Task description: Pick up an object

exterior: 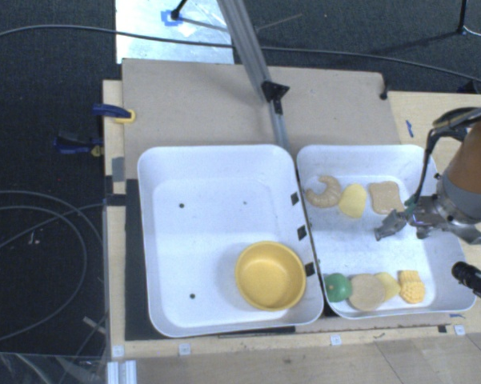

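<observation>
The right bin [360, 154] holds several toy foods. A tan croissant [325, 191], a pale yellow lemon-like piece [353, 201] and a slice of toast [384, 196] lie along its far side. A green round piece [337, 286], a tan flat piece [367, 292] and a yellow ridged piece [411, 287] lie along the near side. My gripper [390, 226] hangs over the right bin's middle right, just in front of the toast and apart from it. Nothing shows in its grasp.
A yellow bowl [270, 274] sits in the left bin [184, 166] at its near right corner. A grey pole [252, 50] slants down from the top to the bins' shared far edge. The arm's orange band [474, 166] is at the right edge.
</observation>
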Available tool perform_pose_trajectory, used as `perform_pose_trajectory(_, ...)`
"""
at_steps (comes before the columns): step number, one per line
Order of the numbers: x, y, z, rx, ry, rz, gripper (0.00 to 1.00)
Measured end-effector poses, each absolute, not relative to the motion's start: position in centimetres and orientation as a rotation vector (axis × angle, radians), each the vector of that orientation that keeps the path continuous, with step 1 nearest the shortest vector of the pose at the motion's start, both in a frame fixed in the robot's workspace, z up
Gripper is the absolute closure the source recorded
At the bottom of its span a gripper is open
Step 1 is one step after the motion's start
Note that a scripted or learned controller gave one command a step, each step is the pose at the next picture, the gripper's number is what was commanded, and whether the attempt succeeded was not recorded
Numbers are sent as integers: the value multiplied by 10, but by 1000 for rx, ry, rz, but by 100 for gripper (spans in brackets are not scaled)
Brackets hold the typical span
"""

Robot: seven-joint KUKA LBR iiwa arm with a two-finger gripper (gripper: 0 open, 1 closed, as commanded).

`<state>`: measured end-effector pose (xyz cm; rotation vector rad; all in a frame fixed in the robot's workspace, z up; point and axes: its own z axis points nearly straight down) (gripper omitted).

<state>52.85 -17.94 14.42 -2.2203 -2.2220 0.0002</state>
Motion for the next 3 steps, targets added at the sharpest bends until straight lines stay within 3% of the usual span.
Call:
perform_pose_trajectory(1, 530, -180, 157, -2224, -2225, -3, 100)
perform_pose_trajectory(2, 533, -190, 217, -2223, -2231, -5, 100)
perform_pose_trajectory(3, 533, -190, 219, -2219, -2228, -2, 100)
